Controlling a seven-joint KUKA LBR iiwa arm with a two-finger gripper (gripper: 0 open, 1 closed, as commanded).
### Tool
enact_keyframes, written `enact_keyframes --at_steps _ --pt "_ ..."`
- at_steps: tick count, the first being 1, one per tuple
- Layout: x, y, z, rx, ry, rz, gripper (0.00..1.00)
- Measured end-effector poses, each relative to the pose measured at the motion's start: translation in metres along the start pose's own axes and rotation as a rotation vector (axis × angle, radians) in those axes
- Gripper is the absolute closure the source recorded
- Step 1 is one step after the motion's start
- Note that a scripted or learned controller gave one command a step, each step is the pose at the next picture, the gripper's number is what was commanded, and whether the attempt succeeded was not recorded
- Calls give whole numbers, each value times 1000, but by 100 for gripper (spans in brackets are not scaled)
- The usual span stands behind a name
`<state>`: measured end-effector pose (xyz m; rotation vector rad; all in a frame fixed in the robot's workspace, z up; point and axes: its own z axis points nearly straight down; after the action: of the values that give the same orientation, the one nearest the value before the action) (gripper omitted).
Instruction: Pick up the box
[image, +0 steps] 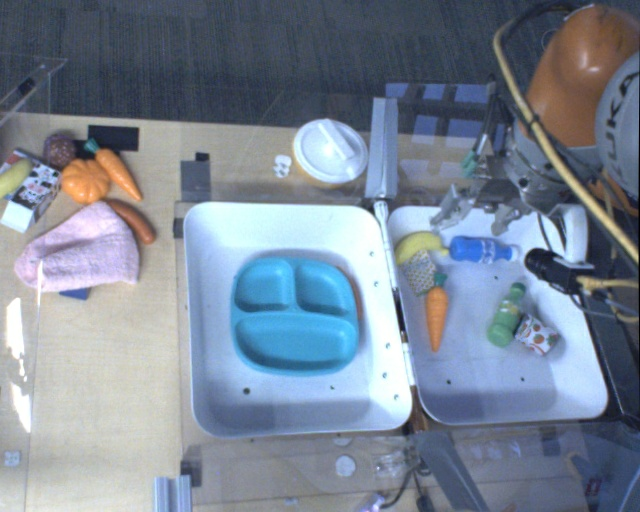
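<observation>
One small box (536, 336), white with orange marks, lies tilted near the right side of the right bin (520, 405), touching a green bottle (506, 314) just to its left. Further left in that bin a toy carrot (436, 313) points down, with a banana (418, 243) above it and a blue bottle (482, 249) lying on its side beside that. The gripper (482, 207) hangs above the bin's far edge, over the blue bottle, its fingers spread and grasping nothing, well apart from the box. A blue divided tray (296, 315) fills the left bin (210, 300). Toys and a pink cloth (80, 250) lie on the table (100, 400).
</observation>
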<state>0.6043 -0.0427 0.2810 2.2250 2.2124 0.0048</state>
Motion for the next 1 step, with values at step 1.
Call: enact_keyframes --at_steps 1 --pt "-52 -21 146 6 0 135 0"
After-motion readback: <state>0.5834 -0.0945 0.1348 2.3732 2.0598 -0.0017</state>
